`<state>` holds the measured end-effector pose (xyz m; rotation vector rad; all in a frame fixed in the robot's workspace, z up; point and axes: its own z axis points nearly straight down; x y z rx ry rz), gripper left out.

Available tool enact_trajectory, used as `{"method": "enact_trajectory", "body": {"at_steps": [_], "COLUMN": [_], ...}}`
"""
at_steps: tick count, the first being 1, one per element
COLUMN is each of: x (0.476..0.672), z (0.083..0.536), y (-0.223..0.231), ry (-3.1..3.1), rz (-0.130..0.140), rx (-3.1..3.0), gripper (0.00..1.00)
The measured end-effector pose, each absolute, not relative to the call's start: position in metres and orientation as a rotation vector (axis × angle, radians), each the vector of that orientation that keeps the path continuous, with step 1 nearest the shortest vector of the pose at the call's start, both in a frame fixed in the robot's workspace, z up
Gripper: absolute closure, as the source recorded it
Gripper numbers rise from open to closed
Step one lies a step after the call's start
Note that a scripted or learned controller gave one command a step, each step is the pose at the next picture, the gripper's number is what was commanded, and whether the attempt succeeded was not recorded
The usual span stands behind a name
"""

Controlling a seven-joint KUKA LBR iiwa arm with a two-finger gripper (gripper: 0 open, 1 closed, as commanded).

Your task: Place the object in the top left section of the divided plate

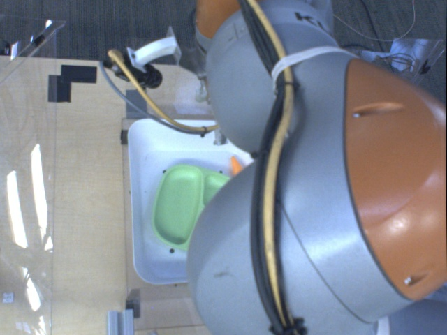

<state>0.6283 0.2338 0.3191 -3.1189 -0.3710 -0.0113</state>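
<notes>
Arm (314, 173) across centre and right of frame, covering most of the white bin (143, 187). Green divided plate (183, 204) in the bin, left of centre, partly hidden. Small orange object (236, 164) at the arm's edge, just above the plate's upper right. Gripper state: cannot tell. Step judged: reach or transport over plate. Next: confirm grasp, align over top left section.

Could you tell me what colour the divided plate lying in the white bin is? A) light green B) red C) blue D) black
A, since the divided plate lying in the white bin is light green, with the grey arm covering its right part.
</notes>
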Motion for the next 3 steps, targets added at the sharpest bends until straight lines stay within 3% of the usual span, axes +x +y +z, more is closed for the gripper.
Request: {"method": "enact_trajectory", "body": {"at_steps": [1,2,3], "x": [0.628,0.617,0.617], "z": [0.319,0.297,0.308], "y": [0.234,0.211,0.212], "ry": [-0.371,-1.104,-1.114], "rz": [-0.011,0.000,-0.001], "rx": [-3.119,-2.942,-2.938], "gripper": [0.00,0.00,1.00]}}
